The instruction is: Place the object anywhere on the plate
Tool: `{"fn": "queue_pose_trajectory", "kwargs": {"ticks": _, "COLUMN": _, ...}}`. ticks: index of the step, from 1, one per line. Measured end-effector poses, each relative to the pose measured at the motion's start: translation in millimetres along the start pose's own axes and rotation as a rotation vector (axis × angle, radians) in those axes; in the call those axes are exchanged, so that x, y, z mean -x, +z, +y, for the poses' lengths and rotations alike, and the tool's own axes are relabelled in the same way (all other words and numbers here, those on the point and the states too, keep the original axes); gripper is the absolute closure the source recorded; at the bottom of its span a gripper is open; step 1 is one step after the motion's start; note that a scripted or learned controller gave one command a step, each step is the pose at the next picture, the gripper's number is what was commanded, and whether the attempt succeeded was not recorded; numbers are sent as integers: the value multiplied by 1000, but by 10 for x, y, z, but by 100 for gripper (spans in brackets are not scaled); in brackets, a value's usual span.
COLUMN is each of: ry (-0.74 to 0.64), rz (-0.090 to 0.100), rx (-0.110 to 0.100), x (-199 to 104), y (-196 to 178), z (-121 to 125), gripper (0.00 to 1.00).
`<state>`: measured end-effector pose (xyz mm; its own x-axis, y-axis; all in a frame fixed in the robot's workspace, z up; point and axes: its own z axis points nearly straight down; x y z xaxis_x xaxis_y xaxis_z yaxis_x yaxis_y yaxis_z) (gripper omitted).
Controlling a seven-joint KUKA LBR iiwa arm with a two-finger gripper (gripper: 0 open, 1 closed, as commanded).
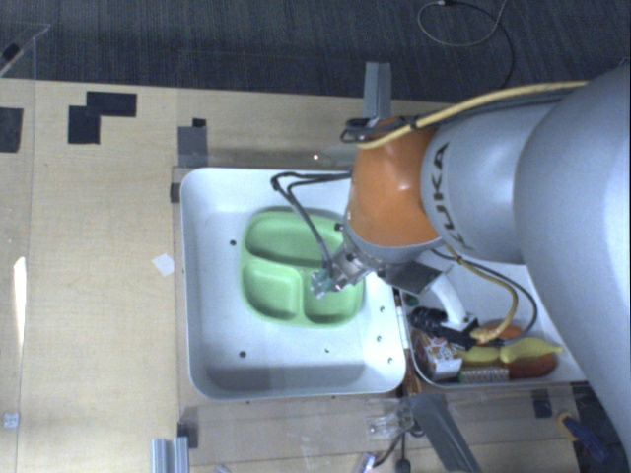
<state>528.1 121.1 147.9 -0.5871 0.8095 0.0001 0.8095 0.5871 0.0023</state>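
A green divided plate (281,264) lies in the left white bin (212,294). My gripper (328,280) hangs over the plate's right side, above the lower right compartment, under the orange wrist band (389,200). It is small and blurred, so what lies between its tips is unclear. The right bin (419,363) holds a yellow banana-like object (513,353) and a reddish item (532,366) at its near end, mostly hidden by the arm.
The large grey arm (552,185) covers most of the right bin. A black cable (306,220) loops over the plate's upper part. Metal brackets (192,146) stand at the left bin's corners. Bare bin floor lies in front of the plate.
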Motion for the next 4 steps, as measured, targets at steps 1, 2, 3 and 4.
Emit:
{"fn": "queue_pose_trajectory", "kwargs": {"ticks": 1, "ry": 215, "rz": -2, "rx": 2, "x": 202, "y": -371, "z": -281, "gripper": 100}}
{"fn": "queue_pose_trajectory", "kwargs": {"ticks": 2, "ry": 36, "rz": -3, "rx": 3, "x": 690, "y": -378, "z": 55, "gripper": 100}}
{"fn": "queue_pose_trajectory", "kwargs": {"ticks": 3, "ry": -325, "rz": -1, "rx": 2, "x": 322, "y": -369, "z": 238, "gripper": 100}}
{"fn": "queue_pose_trajectory", "kwargs": {"ticks": 4, "ry": -476, "rz": -2, "rx": 3, "x": -130, "y": -181, "z": 158, "gripper": 100}}
